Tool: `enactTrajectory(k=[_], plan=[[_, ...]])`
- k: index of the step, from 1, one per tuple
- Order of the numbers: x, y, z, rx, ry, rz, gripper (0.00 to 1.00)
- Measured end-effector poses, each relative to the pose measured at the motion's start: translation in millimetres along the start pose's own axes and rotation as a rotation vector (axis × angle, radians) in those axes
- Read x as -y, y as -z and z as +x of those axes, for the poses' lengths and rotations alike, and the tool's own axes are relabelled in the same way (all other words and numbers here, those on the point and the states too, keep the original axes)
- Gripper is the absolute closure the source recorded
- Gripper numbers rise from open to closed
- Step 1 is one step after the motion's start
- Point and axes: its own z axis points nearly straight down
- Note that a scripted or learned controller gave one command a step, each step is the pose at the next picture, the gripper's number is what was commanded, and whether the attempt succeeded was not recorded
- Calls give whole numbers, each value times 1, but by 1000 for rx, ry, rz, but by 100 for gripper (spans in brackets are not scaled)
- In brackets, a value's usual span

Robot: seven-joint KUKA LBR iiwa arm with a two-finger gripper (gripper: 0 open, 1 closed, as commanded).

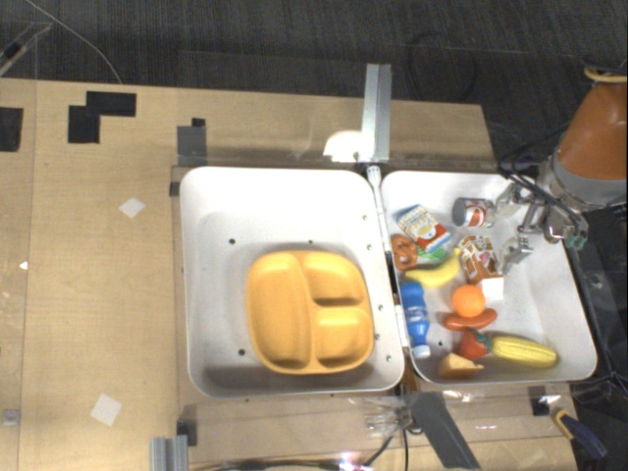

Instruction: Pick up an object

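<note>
- My hand (525, 226) hangs over the upper right part of the right bin (579, 292), reaching in from the right; its thin fingers look spread apart, and nothing sits between them.
- I take the orange (470, 300) as my landmark, since it lies near the middle of the heap in that bin.
- Just above the orange is a small printed packet (478, 257); my hand is up and to the right of it, close by but not touching.
- Further above the orange, near the bin's far wall, lies a small can (471, 211) on its side.
- Left of the orange: a yellow banana (437, 272), then a blue bottle (415, 317) lying along the bin's left wall, with a blue and white carton (417, 223) up and to the left.
- Below the orange: a red piece, which I cannot identify, and to its lower right a corn cob (521, 350).
- Well to the left of the orange, in the left bin (211, 263), rests a yellow divided tray (309, 310).
- Step in hand, as I judge it: the approach, with no pick made yet.
- Next I would need to settle on one thing, most likely the printed packet or the can, centre over it, descend with fingers astride, and close without nudging the neighbours.
</note>
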Motion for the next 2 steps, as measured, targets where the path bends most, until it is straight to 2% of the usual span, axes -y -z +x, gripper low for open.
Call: enactTrajectory(k=[1,2], plan=[[5,-8,-30,-13,153,5,0],[-77,-5,-6,8,-122,4,0]])
